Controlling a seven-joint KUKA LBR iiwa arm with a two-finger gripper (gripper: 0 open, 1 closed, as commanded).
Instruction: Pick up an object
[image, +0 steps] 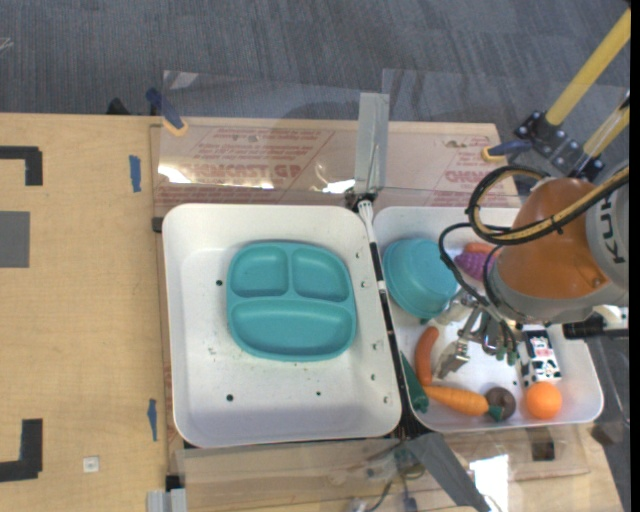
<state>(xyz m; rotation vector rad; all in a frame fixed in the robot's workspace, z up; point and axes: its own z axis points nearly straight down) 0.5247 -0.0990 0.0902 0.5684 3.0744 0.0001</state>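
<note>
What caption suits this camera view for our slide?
Gripper hovers over right bin by carrot, orange and teal bowl; divided plate fills left bin.

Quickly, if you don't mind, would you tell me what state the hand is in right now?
Hand: open, holding nothing, low in the right bin next to the sausage.
</note>
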